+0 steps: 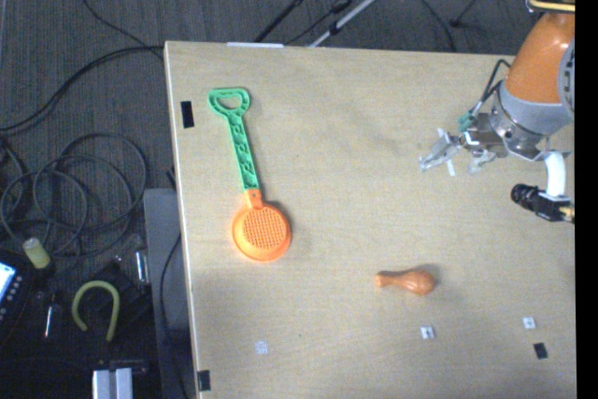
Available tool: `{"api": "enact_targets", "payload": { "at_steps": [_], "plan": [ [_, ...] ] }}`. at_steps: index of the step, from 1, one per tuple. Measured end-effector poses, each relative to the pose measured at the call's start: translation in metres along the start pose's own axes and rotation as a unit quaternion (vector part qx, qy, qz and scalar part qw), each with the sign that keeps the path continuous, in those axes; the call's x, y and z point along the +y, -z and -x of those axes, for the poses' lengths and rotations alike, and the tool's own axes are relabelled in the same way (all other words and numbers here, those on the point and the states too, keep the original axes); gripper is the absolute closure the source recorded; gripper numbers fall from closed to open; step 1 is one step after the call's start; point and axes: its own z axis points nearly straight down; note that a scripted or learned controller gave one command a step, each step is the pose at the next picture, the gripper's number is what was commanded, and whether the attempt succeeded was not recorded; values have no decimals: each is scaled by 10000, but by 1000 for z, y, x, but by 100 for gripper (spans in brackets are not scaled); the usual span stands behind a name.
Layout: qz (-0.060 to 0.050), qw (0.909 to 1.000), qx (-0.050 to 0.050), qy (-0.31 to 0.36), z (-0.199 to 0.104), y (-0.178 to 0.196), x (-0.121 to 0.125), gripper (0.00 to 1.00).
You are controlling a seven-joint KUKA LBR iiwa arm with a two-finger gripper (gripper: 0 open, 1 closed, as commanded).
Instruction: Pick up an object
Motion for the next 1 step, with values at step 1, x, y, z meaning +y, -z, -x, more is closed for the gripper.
{"api": "enact_targets", "payload": {
  "at_steps": [1],
  "plan": [
    [13, 9985, -11, 539, -1, -75, 54, 0]
  ]
}}
